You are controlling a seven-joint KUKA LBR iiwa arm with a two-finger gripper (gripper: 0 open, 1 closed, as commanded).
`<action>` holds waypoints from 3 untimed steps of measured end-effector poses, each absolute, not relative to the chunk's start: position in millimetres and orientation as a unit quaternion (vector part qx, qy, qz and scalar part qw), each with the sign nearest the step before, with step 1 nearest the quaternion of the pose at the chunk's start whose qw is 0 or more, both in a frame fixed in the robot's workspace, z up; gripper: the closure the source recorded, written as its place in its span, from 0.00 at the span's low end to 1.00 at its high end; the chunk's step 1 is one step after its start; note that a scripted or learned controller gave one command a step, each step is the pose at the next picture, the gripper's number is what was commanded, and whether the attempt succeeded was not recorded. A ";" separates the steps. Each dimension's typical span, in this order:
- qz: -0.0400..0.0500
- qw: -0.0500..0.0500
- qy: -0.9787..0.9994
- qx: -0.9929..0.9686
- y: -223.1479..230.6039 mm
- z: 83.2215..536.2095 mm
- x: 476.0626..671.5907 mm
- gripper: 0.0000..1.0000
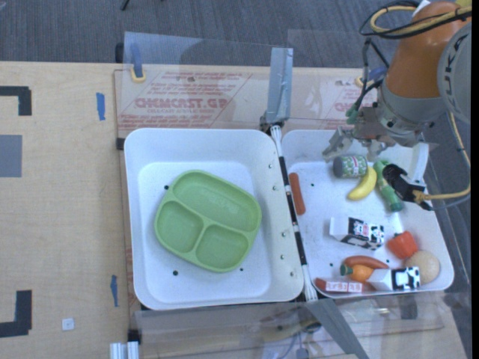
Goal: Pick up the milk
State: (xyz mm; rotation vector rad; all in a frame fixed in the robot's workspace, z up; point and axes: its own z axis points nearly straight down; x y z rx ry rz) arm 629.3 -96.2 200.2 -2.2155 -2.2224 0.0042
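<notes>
Two small milk cartons, white with black cow patches, are in the right bin (314, 155). One carton (358, 231) lies flat near the bin's middle; the other carton (403, 278) rests at the front right corner. My gripper (352, 144) hangs over the bin's back part, just above a grey-green can (349, 165). It stands open with nothing between its fingers and is well behind both cartons.
A banana (363, 184) and a green bottle-like item (389, 191) lie beside the can. A red pepper (403, 244), a carrot (363, 265) and a tan round item (424, 264) crowd the cartons. A red sausage (297, 193) lies along the left wall. The left bin (142, 155) holds a green divided plate (208, 220).
</notes>
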 end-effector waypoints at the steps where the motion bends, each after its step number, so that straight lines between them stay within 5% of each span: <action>1: 0.000 -0.001 -0.680 -0.733 -107.9 123.0 525.7 0.00; 2: -0.002 -0.001 -0.622 -0.783 -149.2 85.9 502.9 0.00; 3: -0.002 -0.001 -0.621 -0.784 -150.2 93.3 503.4 1.00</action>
